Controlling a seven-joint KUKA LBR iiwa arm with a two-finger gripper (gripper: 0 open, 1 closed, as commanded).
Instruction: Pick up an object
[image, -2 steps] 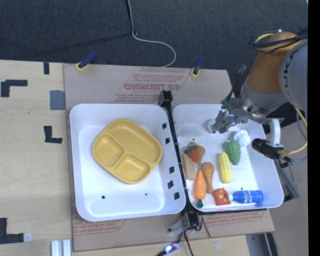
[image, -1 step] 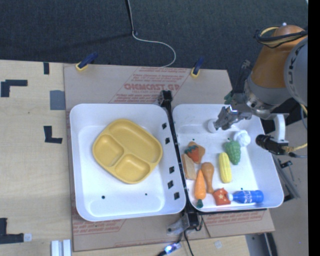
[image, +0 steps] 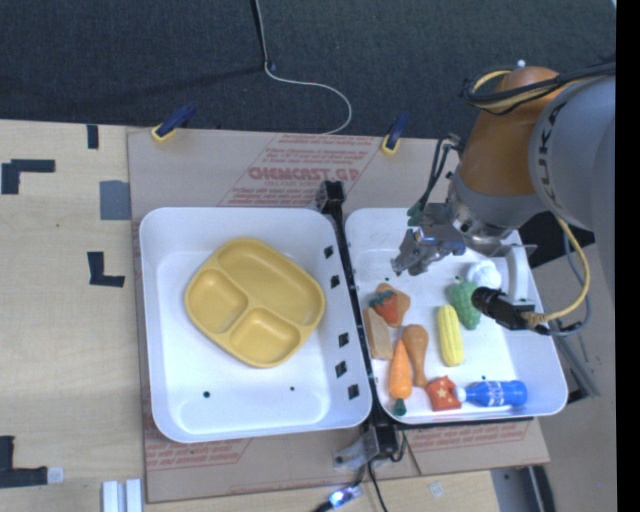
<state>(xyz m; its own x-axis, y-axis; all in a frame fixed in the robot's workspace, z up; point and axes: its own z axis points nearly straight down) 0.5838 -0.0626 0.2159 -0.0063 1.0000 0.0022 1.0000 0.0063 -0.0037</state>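
In the right bin (image: 530, 330) a cluster of toy food is waiting. Nearest the gripper is a strawberry-like red piece (image: 392, 303), sitting on top of a tan slab (image: 378, 337) by the divider. At five o'clock from that piece lies the carrot (image: 401, 373), pointing down toward six, with a second orange piece (image: 415, 343) touching its upper end. The corn cob (image: 450, 334) lies just beside them at three o'clock, running top to bottom. Above the corn, at one o'clock, there's a green vegetable (image: 463, 302) and a white item (image: 485, 274) beyond it. Along the bin's lower edge, a small red block (image: 443, 394) sits next to a blue bottle (image: 496, 394) lying on its side.

The gripper (image: 415, 258) hangs over the upper part of this bin, at about one o'clock from the red piece and apart from it. Fingers point down and left; whether they are spread or closed, I cannot tell. Nothing visibly sits between them.

Over at nine o'clock, the left bin (image: 160, 330) carries a yellow divided tray (image: 254, 300), tilted diagonally.
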